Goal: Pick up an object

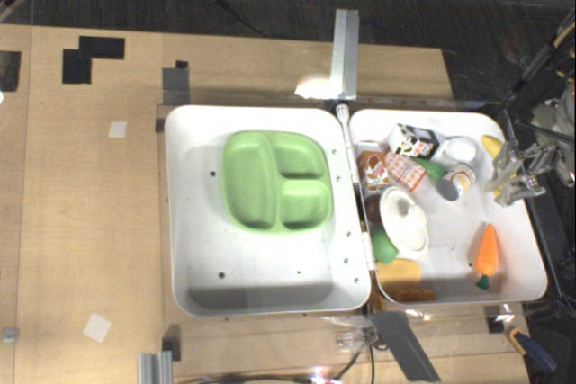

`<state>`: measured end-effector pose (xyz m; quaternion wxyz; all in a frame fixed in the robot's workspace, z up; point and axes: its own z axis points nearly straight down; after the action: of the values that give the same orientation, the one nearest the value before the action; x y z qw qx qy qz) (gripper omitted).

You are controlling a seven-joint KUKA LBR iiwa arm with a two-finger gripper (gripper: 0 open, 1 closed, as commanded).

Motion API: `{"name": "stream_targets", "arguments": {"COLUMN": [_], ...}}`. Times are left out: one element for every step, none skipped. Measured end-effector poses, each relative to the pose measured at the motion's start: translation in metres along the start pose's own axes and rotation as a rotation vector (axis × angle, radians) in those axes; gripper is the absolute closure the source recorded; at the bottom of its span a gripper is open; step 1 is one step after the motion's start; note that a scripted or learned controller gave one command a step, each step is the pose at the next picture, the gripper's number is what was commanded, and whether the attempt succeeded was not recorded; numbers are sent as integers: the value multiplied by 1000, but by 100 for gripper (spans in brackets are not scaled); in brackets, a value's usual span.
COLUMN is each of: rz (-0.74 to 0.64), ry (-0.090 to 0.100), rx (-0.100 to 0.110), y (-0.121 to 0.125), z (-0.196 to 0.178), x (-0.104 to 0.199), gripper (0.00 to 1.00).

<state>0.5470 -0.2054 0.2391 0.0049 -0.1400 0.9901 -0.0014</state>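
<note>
fingers (515,180) metallic, hanging over right bin (517,274) right rim, can't tell if open or closed. glossy plastic carrot (486,252) lying just below them. smooth green divided plate (275,180) far left, in left bin (193,265).

At the right edge of the camera view, the gripper (515,180) shows as a cluster of pale, silvery metal parts with a dull shine. Thin light-grey pieces with straight edges jut out from it, some looking like small brackets. Behind it sits a bulkier grey block with rounded corners. Thin dark cables run up and away from this block. Finer details are too blurred to tell.
</note>
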Motion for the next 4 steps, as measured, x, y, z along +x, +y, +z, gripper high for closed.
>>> {"name": "stream_targets", "arguments": {"rz": [-463,-461,-368,-469], "ry": [6,5,-23,-10], "rx": [-10,-9,8,8], "y": [0,-1,18,35], "z": [111,110,147,148], "x": [-6,-7,37,-19], "gripper": [100,0,0,0]}}
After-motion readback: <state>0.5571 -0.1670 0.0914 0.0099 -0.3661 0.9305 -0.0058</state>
